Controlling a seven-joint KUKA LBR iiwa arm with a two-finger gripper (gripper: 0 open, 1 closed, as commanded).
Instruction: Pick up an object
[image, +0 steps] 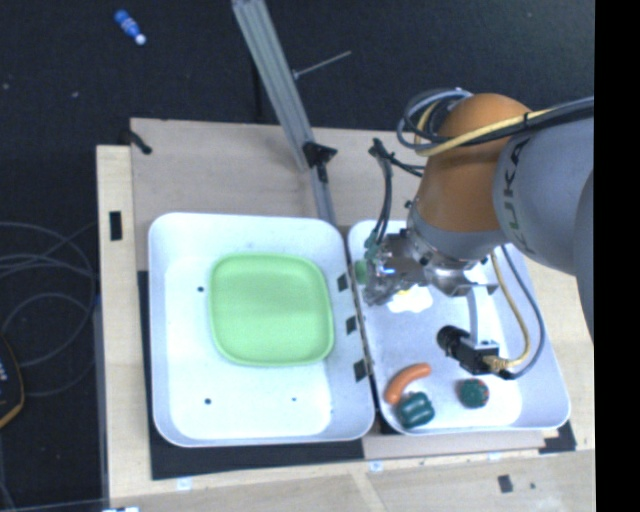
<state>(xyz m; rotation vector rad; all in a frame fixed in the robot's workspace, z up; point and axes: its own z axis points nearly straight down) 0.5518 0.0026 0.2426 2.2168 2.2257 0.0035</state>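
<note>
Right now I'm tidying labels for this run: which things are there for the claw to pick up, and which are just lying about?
For the job:
orange sausage
green block
green ball
claw

Lying about:
green plate
left bin
blue scrap on the floor

pale wooden bench on dark speckled floor, loose black cables left

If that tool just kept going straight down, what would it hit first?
Probably the white object lying right under the tool on the right bin's floor; depth is hard to judge from above.
</note>
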